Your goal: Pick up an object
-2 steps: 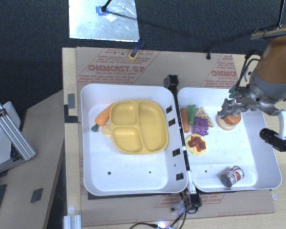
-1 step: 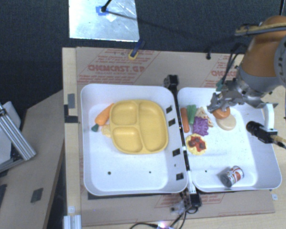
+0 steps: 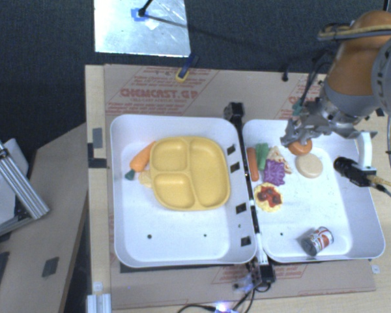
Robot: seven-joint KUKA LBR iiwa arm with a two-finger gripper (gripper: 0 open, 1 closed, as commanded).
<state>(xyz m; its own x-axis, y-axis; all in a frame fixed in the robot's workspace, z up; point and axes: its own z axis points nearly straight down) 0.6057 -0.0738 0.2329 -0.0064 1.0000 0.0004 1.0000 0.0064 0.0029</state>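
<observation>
Landmark: yellow three-compartment plastic tray point(image 3: 186, 173), lying flat in the left shallow white bin point(image 3: 127, 194); all positions below are given relative to it.
Arm: grey KUKA arm with orange band point(image 3: 362, 57), entering from the right of the tray and reaching down over the right shallow white bin point(image 3: 355, 227).
Gripper: two-finger gripper point(image 3: 298, 140), to the right of the tray, near the far end of the right bin; whether its fingers are apart or together cannot be told, since the wrist covers them.
Task object: small round orange item point(image 3: 302, 147), right of the tray, directly under the gripper tip and partly hidden by it; no grasp can be confirmed.
Beige disc: pale round flat piece point(image 3: 309, 166), right of the tray, just beside the orange item on the near side.
Toy food group: red strip point(image 3: 253, 164), green strip point(image 3: 262, 155), purple leafy piece point(image 3: 275, 172), and a red-and-yellow piece point(image 3: 269, 197), clustered just right of the tray across the bin divider.
Can: small red-and-silver tin point(image 3: 317, 240), lying on its side, right of and nearer than the tray.
Carrot: orange toy carrot point(image 3: 141, 158), touching the tray's left edge.
</observation>
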